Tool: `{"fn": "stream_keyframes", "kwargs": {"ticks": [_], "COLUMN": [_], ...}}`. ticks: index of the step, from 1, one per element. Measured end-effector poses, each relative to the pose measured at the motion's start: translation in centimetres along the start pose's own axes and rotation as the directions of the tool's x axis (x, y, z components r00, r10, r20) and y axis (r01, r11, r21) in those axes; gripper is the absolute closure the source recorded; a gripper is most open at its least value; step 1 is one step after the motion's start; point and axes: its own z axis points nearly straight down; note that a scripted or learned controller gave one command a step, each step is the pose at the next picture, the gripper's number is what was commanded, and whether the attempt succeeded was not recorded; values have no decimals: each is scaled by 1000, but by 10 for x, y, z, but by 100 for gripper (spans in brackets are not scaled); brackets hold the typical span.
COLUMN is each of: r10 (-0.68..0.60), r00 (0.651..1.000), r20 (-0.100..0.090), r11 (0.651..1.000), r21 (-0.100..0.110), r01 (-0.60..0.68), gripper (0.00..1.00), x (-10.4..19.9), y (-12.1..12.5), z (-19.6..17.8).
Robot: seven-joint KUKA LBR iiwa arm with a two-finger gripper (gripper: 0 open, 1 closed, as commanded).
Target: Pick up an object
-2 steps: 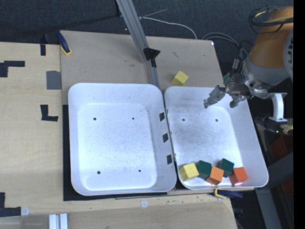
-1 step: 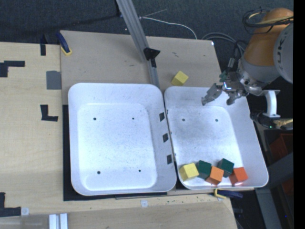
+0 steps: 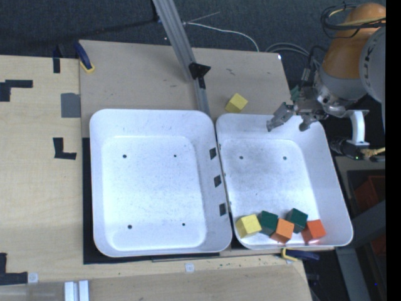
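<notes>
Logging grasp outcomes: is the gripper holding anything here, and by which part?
Nothing is held. The gripper hangs over the right bin's far edge with jaws spread and nothing between them. The blocks lie at that bin's near edge; one yellow block sits on the bench.

Left bin: placed centre-left of the frame.
Right bin: set just beside it, rightward.
Blocks: clustered in the right bin's lower corner.
Single block: left on the bench above the bins.
</notes>
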Motion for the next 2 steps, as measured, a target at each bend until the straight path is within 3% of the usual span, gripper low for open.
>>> {"fn": "stream_keyframes", "kwargs": {"ticks": [1, 2], "r10": [-1, 1], "r00": [1000, 1000], "r20": [-2, -2], "r11": [1000, 1000], "r21": [7, 3], "r01": [1, -1], "gripper": [0, 100], "x": [60, 58], "y": [-14, -13], "z": [125, 111]}}
